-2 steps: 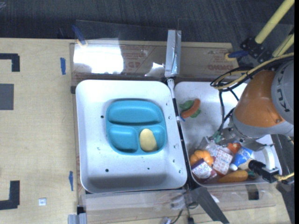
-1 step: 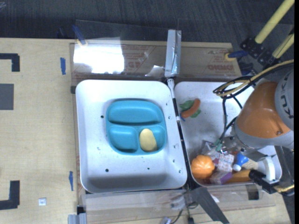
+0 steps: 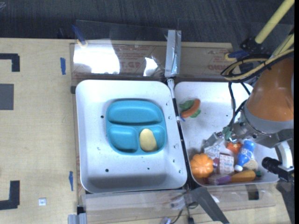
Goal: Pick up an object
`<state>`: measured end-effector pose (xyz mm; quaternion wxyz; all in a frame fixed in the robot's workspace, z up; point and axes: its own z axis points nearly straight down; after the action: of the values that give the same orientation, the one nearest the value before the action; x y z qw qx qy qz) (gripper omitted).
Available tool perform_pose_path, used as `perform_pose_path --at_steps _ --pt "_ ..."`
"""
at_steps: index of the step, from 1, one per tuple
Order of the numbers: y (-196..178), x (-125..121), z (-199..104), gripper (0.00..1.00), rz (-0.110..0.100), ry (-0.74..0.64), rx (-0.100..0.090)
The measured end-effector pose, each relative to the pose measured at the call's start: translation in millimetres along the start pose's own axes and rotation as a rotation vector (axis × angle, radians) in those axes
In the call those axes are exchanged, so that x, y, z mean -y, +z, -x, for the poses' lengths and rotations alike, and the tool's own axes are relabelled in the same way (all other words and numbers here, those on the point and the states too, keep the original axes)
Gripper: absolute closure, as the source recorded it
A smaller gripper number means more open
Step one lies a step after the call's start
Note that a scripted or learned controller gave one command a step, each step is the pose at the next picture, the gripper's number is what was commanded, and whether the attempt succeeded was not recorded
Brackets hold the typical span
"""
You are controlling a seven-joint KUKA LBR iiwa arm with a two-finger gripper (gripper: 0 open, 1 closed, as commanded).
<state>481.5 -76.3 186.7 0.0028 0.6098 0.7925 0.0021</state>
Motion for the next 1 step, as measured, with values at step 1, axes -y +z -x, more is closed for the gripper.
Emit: perform_pose_path --at_steps 1 --pt "3.1 -21.8 -33.1 0.0 -0.007 0.278 -0.001"
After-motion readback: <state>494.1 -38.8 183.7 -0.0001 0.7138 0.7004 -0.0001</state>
